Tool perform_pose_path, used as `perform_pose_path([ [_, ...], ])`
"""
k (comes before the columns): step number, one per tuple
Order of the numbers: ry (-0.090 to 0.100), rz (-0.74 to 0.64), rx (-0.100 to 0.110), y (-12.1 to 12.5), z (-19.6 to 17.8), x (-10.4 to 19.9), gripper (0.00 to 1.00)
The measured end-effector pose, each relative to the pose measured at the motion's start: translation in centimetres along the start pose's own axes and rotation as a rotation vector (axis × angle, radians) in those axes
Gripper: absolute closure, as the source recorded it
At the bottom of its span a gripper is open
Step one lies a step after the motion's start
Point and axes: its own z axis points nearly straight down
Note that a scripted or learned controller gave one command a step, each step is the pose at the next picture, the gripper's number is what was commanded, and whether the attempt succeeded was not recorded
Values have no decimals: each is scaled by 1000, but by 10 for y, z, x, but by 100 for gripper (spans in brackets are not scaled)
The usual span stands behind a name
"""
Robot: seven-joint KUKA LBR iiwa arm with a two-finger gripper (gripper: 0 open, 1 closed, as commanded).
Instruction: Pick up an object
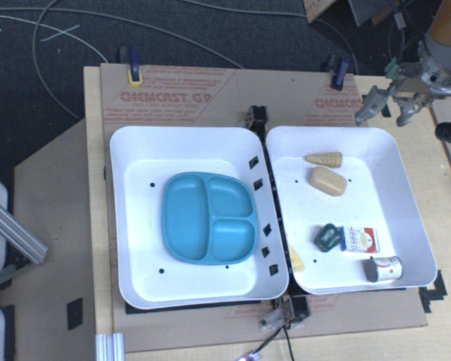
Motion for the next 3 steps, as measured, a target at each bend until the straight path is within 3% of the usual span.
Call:
perform_pose_path([
  [1, -3, -3, -12, 2, -7, 0, 0],
  [3, -2, -2, -6, 2, 78, 3, 0],
])
